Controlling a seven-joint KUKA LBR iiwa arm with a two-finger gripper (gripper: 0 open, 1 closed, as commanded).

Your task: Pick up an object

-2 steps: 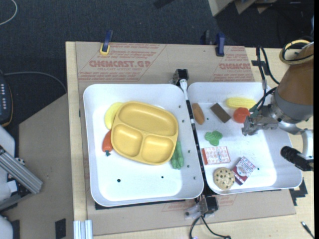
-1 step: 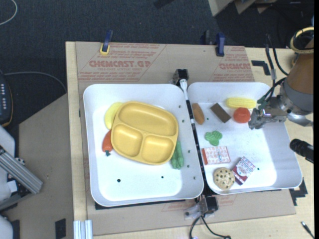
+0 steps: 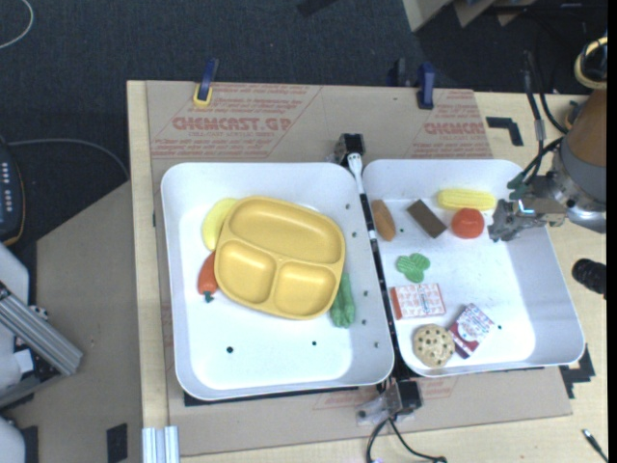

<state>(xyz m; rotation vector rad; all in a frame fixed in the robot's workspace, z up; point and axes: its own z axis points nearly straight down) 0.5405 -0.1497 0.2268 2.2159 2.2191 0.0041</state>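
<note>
A bench (image 3: 289,114) carries two white bins. In the right bin (image 3: 540,287), the claw (image 3: 505,228) sits just right of a tomato (image 3: 468,223), with a corn cob (image 3: 466,199) near it. Whether the claw is apart or together cannot be determined; its tips are dark and small. In the left bin (image 3: 193,336), a yellow tray (image 3: 280,257) partly covers a carrot (image 3: 207,278) and a green item (image 3: 343,303).

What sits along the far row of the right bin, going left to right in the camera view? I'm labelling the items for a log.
Hot dog → brown block → corn cob and, just nearer, tomato → gripper.
</note>
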